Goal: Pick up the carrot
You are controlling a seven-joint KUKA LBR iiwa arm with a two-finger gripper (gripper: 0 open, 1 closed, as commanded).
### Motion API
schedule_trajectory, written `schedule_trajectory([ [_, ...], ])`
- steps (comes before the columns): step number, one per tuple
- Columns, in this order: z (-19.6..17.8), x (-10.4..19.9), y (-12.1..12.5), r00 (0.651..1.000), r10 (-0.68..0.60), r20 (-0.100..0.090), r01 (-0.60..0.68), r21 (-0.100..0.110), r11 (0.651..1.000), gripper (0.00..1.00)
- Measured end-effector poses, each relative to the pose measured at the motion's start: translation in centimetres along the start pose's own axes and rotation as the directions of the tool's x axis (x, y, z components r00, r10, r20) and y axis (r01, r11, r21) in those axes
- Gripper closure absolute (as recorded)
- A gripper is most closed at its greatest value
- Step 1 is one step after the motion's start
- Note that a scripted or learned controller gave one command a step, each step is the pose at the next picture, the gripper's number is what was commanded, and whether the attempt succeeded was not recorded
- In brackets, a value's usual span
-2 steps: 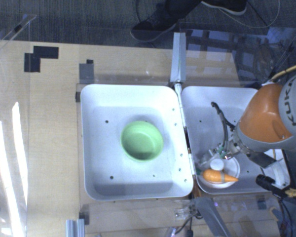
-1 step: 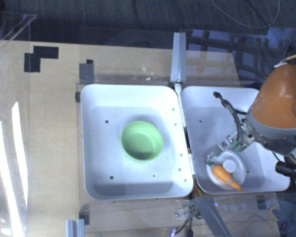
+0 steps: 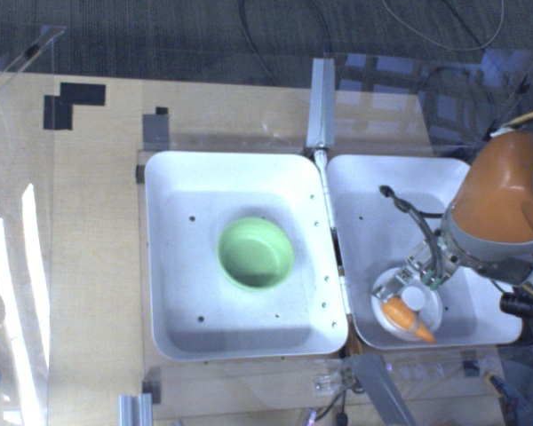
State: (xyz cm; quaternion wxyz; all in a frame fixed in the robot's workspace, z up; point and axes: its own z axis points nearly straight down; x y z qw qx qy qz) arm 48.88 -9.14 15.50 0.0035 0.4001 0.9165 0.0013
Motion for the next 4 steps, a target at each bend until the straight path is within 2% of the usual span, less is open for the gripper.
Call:
schedule_trajectory([
  [1,3.0,0.3,0.3,0.997,-0.08,0.0,0.08,0.0,0.997,0.0],
  [2,6.4,-0.1,0.3,0.998,0.06,0.005,-0.06,-0.007,0.998,0.0],
  [3,5.2,-0.3,0.6,0.998,0.058,0.013,-0.058,-0.015,0.998,1.0],
  [4,-3.0,0.9,7.6,0.974,-0.226,0.004,0.226,-0.003,0.974,1.0],
])
